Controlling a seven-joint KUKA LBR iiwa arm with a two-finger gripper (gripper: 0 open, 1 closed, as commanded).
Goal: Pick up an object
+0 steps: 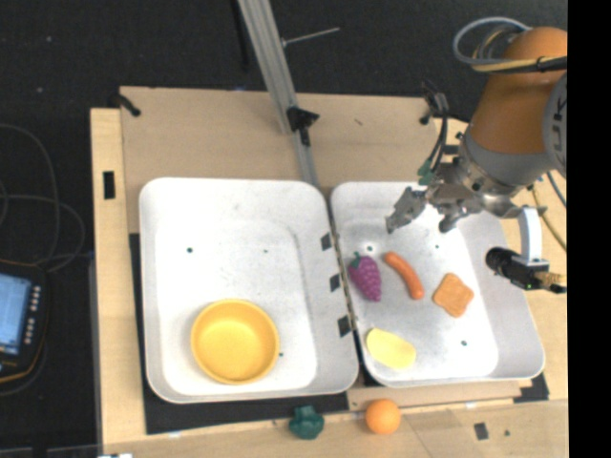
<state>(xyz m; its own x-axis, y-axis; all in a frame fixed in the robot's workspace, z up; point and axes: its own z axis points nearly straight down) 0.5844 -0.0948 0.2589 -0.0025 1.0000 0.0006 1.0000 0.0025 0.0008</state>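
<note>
Carrot (404, 274) (orange), below open gripper (421, 215), apart

jaws (423, 214) seemingly open, over right bin (496, 351) | above sausage (404, 274), grapes (365, 277)

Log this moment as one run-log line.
hand: open, above right bin, holding nothing | right bin: grapes, sausage, orange wedge, yellow piece | left bin: yellow bowl
</note>
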